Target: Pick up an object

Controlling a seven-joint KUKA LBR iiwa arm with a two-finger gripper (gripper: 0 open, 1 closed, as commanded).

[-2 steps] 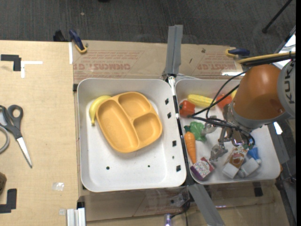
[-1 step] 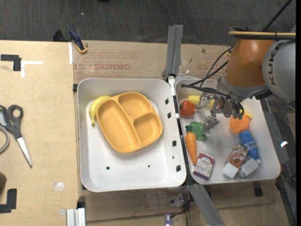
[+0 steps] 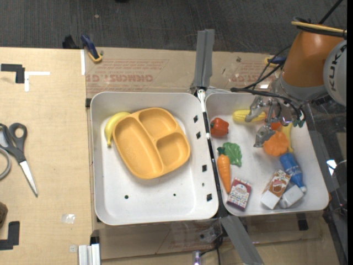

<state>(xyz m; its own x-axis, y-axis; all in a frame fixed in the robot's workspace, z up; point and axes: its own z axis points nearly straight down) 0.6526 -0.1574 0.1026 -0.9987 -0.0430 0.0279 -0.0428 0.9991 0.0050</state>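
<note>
My gripper point(image 3: 266, 127) hangs over the upper right part of the right bin point(image 3: 248, 204), its metal fingers point(image 3: 260, 138) pointing down. Directly beside it lies an orange fruit-like toy point(image 3: 277, 144), touching or nearly touching the fingers. A yellow piece point(image 3: 241, 115) lies just left of the gripper. Other items in this bin are a red pepper point(image 3: 219, 127), green broccoli point(image 3: 231, 152), a carrot point(image 3: 224, 171), a small pink box point(image 3: 239, 194), a carton point(image 3: 275, 187) and a blue bottle point(image 3: 292, 176). Nothing is visibly held.
The left bin point(image 3: 110, 197) holds a yellow divided plate point(image 3: 150, 142) with a banana point(image 3: 113, 125) tucked behind its left rim. Scissors point(image 3: 19, 153) lie on the bench at far left. A grey divider strip point(image 3: 203, 59) stands behind the bins.
</note>
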